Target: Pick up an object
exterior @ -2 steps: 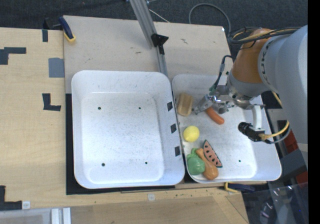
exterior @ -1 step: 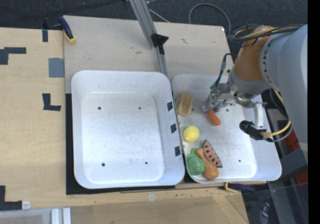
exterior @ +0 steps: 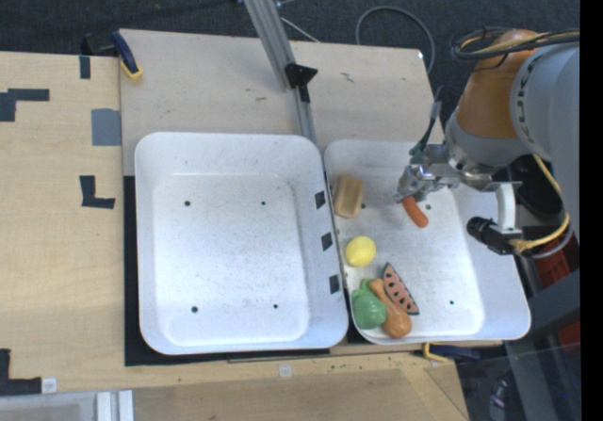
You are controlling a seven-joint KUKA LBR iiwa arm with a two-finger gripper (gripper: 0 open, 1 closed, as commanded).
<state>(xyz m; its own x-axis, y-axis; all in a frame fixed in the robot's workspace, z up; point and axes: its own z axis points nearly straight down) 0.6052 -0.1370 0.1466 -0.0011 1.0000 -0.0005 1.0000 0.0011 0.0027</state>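
The right bin [exterior: 471,315] holds a tan block [exterior: 348,195] near its left wall, a yellow lemon [exterior: 360,250], a watermelon slice [exterior: 399,289], a green vegetable [exterior: 369,310] and an orange piece [exterior: 397,323] at its front. A small orange carrot-like piece [exterior: 415,212] lies just under my gripper [exterior: 415,187], which hangs over the bin's upper middle. The carrot piece sits at the fingertips; whether it is touched I cannot tell.
The left bin [exterior: 151,221] stands beside the right one. A slanted metal rail [exterior: 268,19] runs down to the bins' shared back edge. Cables [exterior: 396,24] lie behind the right bin. The arm's body [exterior: 518,99] covers the right bin's far right corner.
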